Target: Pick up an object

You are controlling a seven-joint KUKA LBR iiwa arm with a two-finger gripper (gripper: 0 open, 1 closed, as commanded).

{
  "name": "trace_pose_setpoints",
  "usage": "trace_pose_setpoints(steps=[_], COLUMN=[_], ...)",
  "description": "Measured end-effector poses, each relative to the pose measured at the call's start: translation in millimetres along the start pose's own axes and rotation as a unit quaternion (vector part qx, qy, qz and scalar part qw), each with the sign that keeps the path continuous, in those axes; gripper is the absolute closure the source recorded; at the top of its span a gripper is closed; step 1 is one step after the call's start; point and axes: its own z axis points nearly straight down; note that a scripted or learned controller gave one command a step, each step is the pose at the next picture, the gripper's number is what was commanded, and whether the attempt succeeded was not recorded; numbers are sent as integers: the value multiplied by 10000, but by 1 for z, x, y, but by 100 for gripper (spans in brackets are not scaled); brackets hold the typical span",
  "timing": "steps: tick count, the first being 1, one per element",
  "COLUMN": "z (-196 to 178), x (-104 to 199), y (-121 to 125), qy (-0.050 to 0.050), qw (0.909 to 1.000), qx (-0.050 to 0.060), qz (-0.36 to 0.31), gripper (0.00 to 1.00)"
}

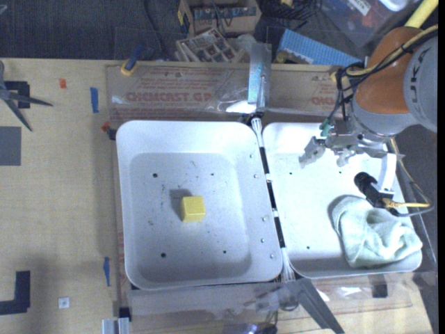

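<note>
Two shallow white bins sit side by side on the bench, the left bin holding a lone yellow block near its middle and the right bin a crumpled pale cloth in its near right corner. The grey arm reaches in from the right over the right bin's far side. Its hand hangs with fingers spread and nothing between them, apparently poised to descend, well apart from block and cloth.

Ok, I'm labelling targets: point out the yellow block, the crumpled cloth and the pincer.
yellow block (193, 209), camera view, top face.
crumpled cloth (375, 234), camera view, middle folds.
pincer (325, 152), camera view, between fingertips.
</note>
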Motion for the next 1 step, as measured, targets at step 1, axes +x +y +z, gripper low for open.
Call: trace_pose_setpoints(steps=[1], z=[-11], x=[-4], y=[0], qy=[-6], qw=[10000], qx=[-24], qz=[30], gripper=[100])
